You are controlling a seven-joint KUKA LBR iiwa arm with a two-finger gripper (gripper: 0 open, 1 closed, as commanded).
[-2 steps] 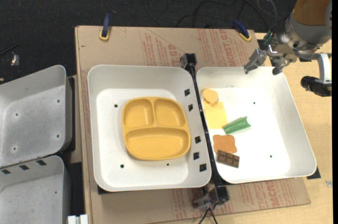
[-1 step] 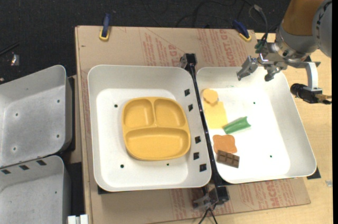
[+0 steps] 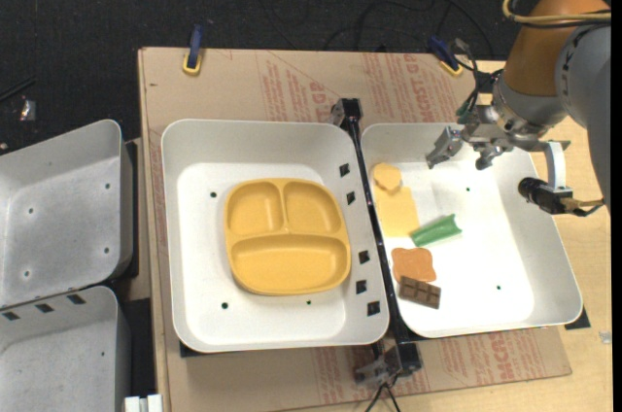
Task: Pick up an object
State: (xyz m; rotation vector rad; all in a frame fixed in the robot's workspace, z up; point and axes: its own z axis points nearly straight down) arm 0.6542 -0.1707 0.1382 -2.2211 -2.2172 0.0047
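From my remote seat I see the pincer (image 3: 465,149) hanging over the far edge of the right bin (image 3: 505,303), its fingers spread with nothing between them. The candidates lie well apart from it, bunched along that bin's left wall: a small yellow piece (image 3: 387,177), a flat yellow slab (image 3: 397,211), a green stick (image 3: 434,229), an orange piece (image 3: 413,262) and a brown chocolate block (image 3: 421,292).

My worry is the crowding. The slab lies flat and thin, so the fingers may skid over it, and the green stick touches its edge, so a descent there could nudge both. The divider wall could also foul a finger.

The left bin (image 3: 194,303) holds a yellow compartment tray (image 3: 288,236). Red print runs across the cardboard (image 3: 262,80) on the worktop, too faint and skewed for me to read.
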